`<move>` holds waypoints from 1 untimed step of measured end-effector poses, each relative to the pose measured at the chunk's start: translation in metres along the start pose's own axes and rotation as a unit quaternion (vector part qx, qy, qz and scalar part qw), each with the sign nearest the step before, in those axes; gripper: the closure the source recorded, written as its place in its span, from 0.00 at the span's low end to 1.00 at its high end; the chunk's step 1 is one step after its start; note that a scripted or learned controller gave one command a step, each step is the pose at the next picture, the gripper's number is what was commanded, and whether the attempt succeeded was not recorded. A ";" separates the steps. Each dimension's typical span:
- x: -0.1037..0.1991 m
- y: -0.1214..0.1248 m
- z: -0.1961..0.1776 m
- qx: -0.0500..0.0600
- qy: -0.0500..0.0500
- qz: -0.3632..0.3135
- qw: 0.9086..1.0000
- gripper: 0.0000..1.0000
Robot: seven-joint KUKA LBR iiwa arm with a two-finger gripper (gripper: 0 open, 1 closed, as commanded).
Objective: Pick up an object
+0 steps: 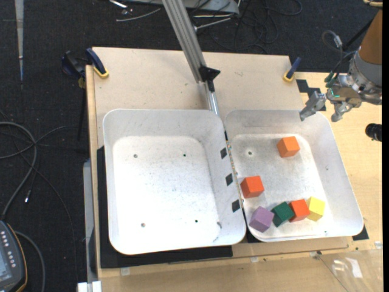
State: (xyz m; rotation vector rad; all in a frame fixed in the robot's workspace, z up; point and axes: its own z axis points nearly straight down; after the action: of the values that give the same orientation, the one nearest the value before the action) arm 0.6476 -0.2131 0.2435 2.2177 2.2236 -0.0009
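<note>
The right bin (340, 175) holds several small blocks. An orange block (289, 146) lies near its back, and a red-orange block (252, 186) sits at its left side. Along the front edge stand a purple block (261, 218), a green block (282, 213), a red block (299, 209) and a yellow block (316, 207) in a row. My gripper (325, 108) hangs above the bin's back right corner, open, with nothing between its fingers. It is well apart from every block.
The left bin (121, 163) lies beside the right one on the wooden bench (152, 78). A metal pole (185, 32) slants down to the bins' shared back edge. Clamps sit at the bench's back corners, left (97, 66) and right (292, 69).
</note>
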 end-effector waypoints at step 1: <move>-0.011 -0.002 0.074 0.004 0.001 0.002 1.000 0.00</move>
State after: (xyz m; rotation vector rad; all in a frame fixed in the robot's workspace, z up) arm 0.6457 -0.2246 0.1692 2.2266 2.2239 -0.0067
